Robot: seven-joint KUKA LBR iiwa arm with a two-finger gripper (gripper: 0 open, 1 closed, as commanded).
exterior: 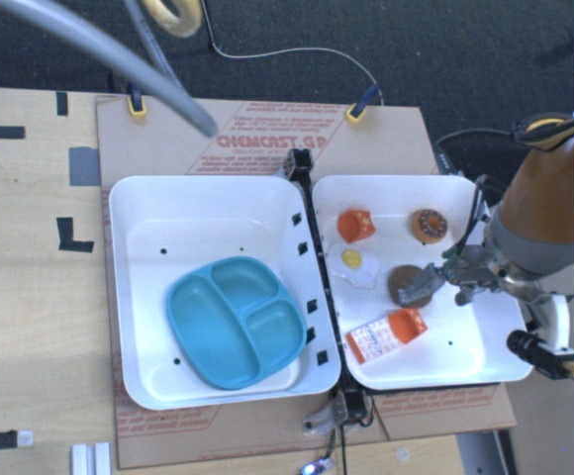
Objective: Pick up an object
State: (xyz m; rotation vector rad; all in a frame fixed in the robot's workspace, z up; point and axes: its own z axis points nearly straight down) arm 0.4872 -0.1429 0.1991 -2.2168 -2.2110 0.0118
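Gripper [428, 283] hovered over the brown round object [404, 283] in the right bin [465, 359]; we couldn't tell its grip.

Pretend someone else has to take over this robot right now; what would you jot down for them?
Gripper: low in the right bin, at the brown round object; too unclear to say it has a grip.
Also in the right bin: orange piece, small donut, fried-egg toy, red-and-white carton.
Left bin: blue divided plate.
Done: arm is down at an object.
Left: confirm the grasp, lift it clear.
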